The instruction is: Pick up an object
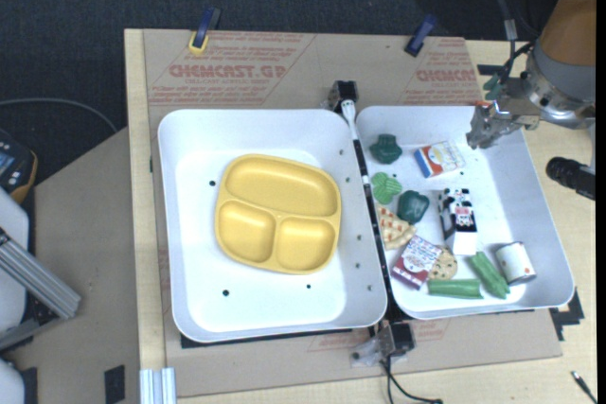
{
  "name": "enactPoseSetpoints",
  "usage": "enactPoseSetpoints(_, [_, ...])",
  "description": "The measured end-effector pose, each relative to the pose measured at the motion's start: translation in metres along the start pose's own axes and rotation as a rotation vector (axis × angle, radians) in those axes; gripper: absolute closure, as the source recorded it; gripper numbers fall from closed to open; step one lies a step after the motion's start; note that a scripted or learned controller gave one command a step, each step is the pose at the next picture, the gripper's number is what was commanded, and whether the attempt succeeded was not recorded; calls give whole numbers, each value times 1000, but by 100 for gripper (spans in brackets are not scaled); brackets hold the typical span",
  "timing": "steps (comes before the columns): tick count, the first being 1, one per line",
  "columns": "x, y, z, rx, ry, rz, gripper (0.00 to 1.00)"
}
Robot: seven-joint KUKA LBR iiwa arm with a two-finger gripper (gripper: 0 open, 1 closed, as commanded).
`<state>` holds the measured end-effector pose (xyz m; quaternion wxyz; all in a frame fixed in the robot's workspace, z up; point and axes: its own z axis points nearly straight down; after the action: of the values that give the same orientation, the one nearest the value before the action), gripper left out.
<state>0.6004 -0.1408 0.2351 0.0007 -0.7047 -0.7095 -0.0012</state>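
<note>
My gripper [481, 131] hangs over the far right part of the right bin [530, 194], just right of a small white, blue and red box [438, 158]. Nothing shows between its tips. Several small items lie in this bin: a dark green piece [384, 148], a light green piece [385, 186], another dark green piece [413, 204], a black and white figure [459, 209], a waffle-like piece [395, 227], a snack packet [418, 261], a cookie [442, 267], two green vegetables [454, 289] [490, 274] and a small can [514, 262].
The left bin [189, 279] holds a yellow divided plate [277, 213]. A ridge with black clips [343, 96] separates the two bins. The bare floor of the right bin lies along its right side, below the gripper.
</note>
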Motion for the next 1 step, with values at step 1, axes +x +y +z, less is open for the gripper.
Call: enactPoseSetpoints(1, [61,0,14,4,1,0,100])
